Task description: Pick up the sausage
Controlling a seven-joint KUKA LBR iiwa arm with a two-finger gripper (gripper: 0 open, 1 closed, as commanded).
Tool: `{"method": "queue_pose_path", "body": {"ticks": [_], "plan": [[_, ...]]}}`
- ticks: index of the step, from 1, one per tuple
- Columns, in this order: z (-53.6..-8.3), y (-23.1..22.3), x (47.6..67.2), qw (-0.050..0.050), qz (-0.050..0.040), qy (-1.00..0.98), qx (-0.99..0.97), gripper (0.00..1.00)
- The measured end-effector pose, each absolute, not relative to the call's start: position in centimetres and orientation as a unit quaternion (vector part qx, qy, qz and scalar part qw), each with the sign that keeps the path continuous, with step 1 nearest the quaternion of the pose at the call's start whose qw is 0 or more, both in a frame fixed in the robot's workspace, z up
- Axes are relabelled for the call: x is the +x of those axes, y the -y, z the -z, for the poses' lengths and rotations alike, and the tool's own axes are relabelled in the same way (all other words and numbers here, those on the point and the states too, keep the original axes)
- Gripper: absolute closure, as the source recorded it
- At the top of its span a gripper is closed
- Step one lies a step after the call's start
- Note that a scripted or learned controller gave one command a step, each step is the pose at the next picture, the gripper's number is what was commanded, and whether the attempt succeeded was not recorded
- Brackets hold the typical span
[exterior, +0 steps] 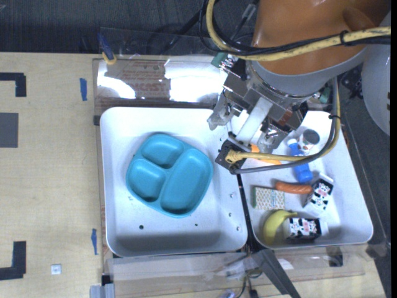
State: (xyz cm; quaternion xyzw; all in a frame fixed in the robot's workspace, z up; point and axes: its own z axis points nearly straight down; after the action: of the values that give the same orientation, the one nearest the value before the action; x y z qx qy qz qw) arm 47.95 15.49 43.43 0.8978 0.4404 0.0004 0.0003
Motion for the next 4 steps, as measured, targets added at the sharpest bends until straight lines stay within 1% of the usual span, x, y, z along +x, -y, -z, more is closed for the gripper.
{"method": "queue_pose_path", "body": {"ticks": [1,2,3,4], "plan": [[-44.4,-15.6,48.0,0.001,-0.0005,-0.442,0.897,1.00],[-34.9,-22.1,47.9,0.000,0.0012,-0.454,0.891,1.00],[-31.3,-22.4,56.4,0.000,-0.0002,-0.477,0.879,1.00],[-36.0,-22.5,56.4,0.000,-0.0012,-0.674,0.739,1.00]]}}
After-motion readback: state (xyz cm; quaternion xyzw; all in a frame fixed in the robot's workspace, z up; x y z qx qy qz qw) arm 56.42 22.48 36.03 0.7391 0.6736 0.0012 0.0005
